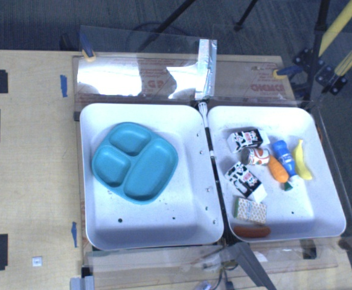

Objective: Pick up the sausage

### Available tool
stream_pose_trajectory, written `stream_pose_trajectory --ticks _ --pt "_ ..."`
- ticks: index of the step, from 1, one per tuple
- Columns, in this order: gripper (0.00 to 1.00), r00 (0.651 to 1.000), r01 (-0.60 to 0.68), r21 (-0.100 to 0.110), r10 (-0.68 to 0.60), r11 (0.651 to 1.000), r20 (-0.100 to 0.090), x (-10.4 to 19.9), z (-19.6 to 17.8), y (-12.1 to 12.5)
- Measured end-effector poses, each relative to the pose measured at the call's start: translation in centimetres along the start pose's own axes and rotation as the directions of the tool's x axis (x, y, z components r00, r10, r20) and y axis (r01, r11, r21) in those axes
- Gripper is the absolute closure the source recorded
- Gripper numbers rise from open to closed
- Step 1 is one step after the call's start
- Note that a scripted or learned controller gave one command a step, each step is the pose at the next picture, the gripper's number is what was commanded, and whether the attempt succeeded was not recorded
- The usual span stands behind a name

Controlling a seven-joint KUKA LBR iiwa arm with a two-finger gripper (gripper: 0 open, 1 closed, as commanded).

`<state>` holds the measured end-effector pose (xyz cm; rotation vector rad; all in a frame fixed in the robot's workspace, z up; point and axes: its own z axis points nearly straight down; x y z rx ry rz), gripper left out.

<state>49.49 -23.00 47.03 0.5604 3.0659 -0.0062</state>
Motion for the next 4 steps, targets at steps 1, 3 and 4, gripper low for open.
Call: stream_pose_trajectory --ticks 1,3,4 --pt "1.00 0.989 -0.145 0.004 0.145 0.989 -0.027 -1.5 3.7 1.2" --pt "1.00 0.989 -0.144 0.003 0.144 0.990 -0.019 -2.2 2.0 1.3" --pt "1.00 0.990 -0.143 0.003 0.143 0.990 -0.014 -2.5 1.1 1.3"
